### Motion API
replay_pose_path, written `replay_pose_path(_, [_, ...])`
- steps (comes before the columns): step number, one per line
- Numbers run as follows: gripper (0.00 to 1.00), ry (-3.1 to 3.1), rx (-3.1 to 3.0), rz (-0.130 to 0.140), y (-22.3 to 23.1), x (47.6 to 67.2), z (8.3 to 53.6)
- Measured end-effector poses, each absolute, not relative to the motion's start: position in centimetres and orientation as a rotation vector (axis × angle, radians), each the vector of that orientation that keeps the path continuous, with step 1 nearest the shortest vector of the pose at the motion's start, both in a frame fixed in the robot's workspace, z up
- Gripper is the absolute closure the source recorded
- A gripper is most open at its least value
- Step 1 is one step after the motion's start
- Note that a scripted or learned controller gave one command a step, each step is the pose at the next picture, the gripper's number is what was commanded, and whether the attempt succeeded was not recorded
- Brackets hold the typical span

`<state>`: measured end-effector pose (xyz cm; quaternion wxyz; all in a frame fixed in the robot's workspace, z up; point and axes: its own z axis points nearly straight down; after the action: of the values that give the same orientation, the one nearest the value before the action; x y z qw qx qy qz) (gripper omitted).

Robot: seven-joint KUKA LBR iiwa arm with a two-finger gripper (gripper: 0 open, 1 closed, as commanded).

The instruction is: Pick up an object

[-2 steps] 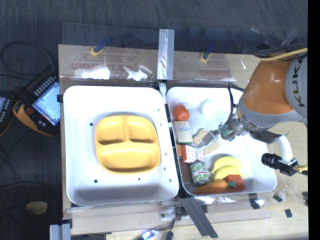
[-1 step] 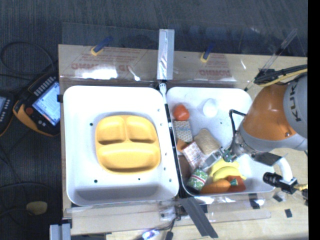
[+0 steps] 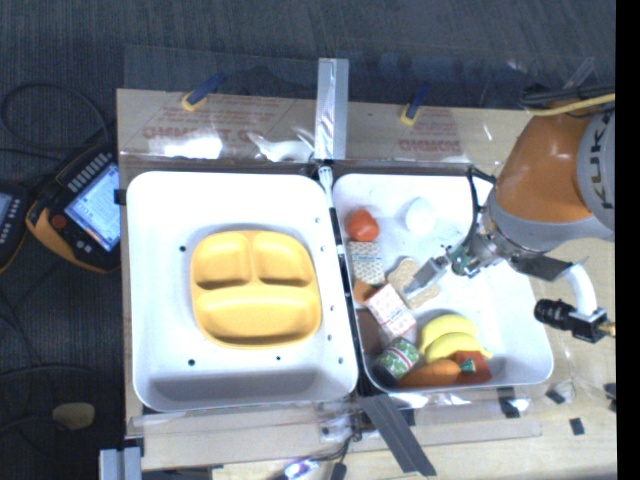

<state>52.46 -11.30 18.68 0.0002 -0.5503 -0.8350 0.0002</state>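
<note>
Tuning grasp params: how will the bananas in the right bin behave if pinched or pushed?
The bananas look smooth and curved, so flat fingers may slip off. They are probably stiff. Wedged against the carrot and the can, a push would likely shift those neighbours too.

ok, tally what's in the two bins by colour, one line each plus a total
Yellow: 2, the divided tray in the left bin and the bananas in the right bin
Orange or red: 3, the round fruit, the carrot, the small red item
White: 1, the cup
Printed packaging: 3, the box, the can, the packet
Total: 9
</note>
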Motion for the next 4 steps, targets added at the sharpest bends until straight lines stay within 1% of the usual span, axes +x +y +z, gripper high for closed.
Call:
replay_pose_path(1, [0.0,-2.644,-1.735,-0.015,-11.4,53.9,10.7])
replay_pose_path(2, [0.0,-2.625,-1.761,-0.025,-11.5,55.0,10.1])
replay_pose_path(3, [0.0,-2.65,-1.726,-0.024,-12.0,56.6,10.1])
replay_pose_path(4, [0.0,-2.677,-1.702,-0.014,-15.7,59.8,9.6])
